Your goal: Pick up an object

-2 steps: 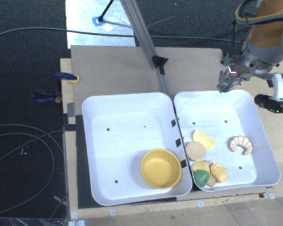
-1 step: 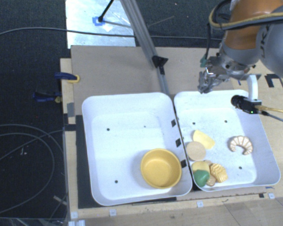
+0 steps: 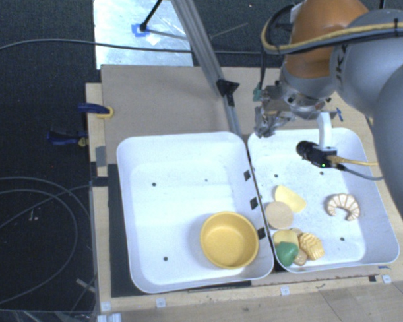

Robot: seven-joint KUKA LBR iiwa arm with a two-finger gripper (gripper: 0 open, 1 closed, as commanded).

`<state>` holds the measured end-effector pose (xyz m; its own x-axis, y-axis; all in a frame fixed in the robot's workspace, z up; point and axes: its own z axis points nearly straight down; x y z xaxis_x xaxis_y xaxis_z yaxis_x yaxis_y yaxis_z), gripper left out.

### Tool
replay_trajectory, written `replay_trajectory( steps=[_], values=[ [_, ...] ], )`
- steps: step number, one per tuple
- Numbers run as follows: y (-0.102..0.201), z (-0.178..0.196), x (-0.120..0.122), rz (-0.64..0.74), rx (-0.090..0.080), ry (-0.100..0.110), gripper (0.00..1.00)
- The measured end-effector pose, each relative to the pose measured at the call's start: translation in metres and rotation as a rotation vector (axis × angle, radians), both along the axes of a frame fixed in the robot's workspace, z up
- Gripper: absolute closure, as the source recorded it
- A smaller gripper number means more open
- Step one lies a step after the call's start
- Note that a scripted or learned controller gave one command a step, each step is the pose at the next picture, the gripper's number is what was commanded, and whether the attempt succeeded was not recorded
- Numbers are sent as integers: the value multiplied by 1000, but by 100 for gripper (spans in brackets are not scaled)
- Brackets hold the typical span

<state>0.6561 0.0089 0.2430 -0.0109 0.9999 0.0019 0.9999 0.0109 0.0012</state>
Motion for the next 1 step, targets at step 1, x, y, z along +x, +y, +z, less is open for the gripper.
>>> replay_trajectory(
  steps=[1],
  values=[
    [51,-16,5,-1,-1,0,100]
  ],
)
